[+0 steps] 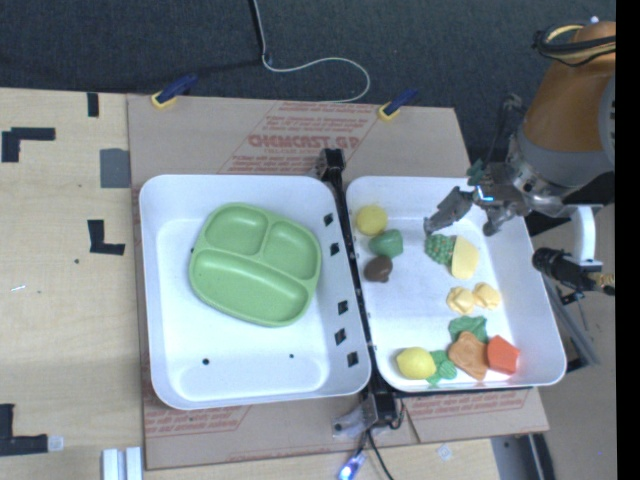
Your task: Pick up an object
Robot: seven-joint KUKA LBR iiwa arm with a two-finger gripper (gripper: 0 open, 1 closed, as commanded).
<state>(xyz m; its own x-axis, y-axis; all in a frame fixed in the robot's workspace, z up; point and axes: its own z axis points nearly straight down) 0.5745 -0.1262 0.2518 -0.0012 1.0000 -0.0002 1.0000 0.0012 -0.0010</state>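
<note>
Our hand (466, 214) hangs over the right bin (520, 298), its two fingers spread wide and holding nothing. Just below it we see a green leafy piece (438, 248) touching a pale yellow piece (465, 257). The green divided plate (256, 263) lies in the left bin (165, 308).

Lighting was even and fairly bright, apparently from overhead. White bins (160, 268) verged on overexposure, with soft shadows along the inner walls. Image was low-resolution and slightly soft; arm (570, 118) looked blurred. Dark floor (120, 18) showed grain.
</note>
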